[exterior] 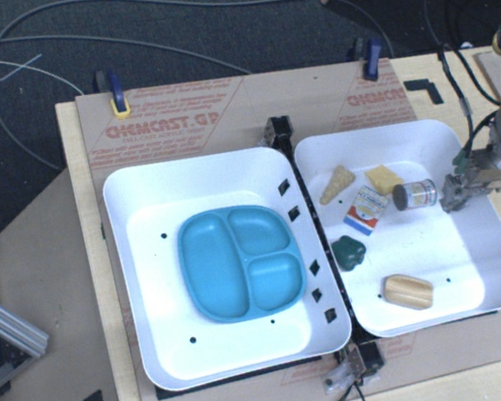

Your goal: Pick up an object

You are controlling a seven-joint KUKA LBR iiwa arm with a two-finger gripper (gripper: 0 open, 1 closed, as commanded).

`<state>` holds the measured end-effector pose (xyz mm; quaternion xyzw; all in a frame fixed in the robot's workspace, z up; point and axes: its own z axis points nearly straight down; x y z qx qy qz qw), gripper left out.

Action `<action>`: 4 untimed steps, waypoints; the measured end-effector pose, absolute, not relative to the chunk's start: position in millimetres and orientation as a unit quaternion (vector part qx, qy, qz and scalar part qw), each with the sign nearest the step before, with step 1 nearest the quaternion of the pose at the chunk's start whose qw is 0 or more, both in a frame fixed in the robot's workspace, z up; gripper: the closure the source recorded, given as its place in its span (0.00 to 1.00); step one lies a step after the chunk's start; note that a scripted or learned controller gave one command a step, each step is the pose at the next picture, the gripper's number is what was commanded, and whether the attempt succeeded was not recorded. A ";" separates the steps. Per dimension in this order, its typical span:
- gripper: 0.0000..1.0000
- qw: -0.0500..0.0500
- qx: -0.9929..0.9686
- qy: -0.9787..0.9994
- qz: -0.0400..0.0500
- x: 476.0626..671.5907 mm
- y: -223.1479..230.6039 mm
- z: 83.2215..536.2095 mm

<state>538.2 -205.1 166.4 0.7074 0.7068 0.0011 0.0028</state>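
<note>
— Jar (pixel 413 194)?
— Small, dark lid, lying on its side near the right bin's (pixel 487 250) right edge, just beside the pincer (pixel 456 192).
— Pincer's grip?
— Can't tell; nothing seen pinched.

Right bin (pixel 490 269) holding tan wedge (pixel 336 184) and yellow block (pixel 382 179) near its back edge, small jar (pixel 414 194) on its side, red-white-blue packet (pixel 364 210), green lump (pixel 347 251) by left edge, tan bread roll (pixel 407 291) near front edge
</note>
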 end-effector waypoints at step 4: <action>1.00 0.001 0.705 0.709 0.001 580.5 -54.7 228.5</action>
